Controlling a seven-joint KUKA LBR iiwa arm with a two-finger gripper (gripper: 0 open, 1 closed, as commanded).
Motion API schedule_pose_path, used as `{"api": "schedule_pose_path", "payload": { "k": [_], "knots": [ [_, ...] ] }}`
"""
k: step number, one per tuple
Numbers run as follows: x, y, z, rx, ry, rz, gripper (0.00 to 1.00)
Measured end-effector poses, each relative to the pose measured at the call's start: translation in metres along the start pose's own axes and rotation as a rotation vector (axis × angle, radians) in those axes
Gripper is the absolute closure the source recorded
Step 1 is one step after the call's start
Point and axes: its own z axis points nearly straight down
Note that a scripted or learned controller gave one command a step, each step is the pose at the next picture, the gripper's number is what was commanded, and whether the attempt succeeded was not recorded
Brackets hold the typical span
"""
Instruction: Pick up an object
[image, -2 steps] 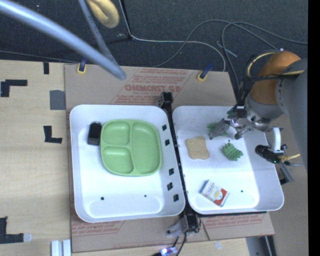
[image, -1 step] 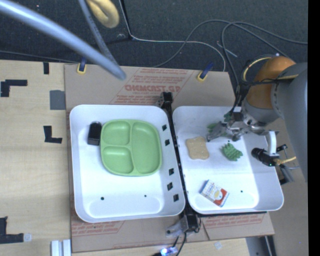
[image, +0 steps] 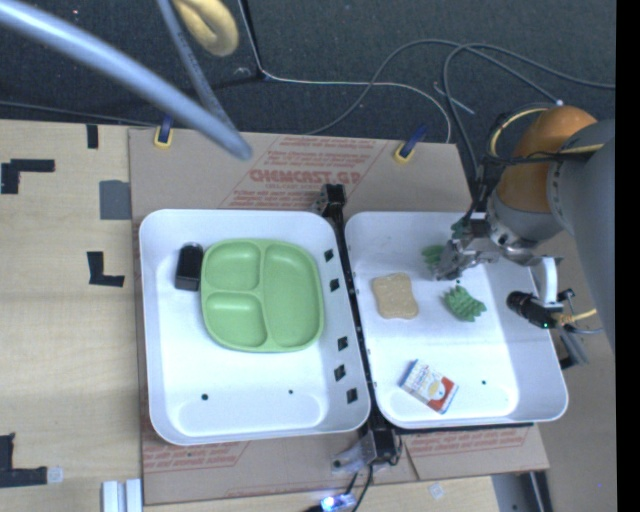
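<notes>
1. Green leafy item (image: 437, 257) lies in the right bin (image: 500, 395), upper part, right under the gripper (image: 462, 254).
2. Gripper state: cannot tell (its tip is blurred against the bin floor), and no object is visibly clamped.
3. Second green piece (image: 464, 303) lies just below, tan bread slice (image: 395, 296) to its left, small carton (image: 429, 387) nearer the front.
4. Left bin (image: 170, 400) holds a green divided plate (image: 264, 295) and a black block (image: 188, 266).

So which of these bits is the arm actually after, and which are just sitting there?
Seemingly part of the job:
- gripper, low in the right bin
- green leafy piece beside it
- second green leafy piece

Just lying about:
- bread slice
- small box
- green divided plate in the left bin
- black block
</notes>
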Motion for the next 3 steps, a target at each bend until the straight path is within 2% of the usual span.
{"api": "schedule_pose_path", "payload": {
  "k": [3],
  "knots": [
    [0.013, 0.014, -0.154, -0.002, 0.003, 0.002, 1.00]
  ]
}}
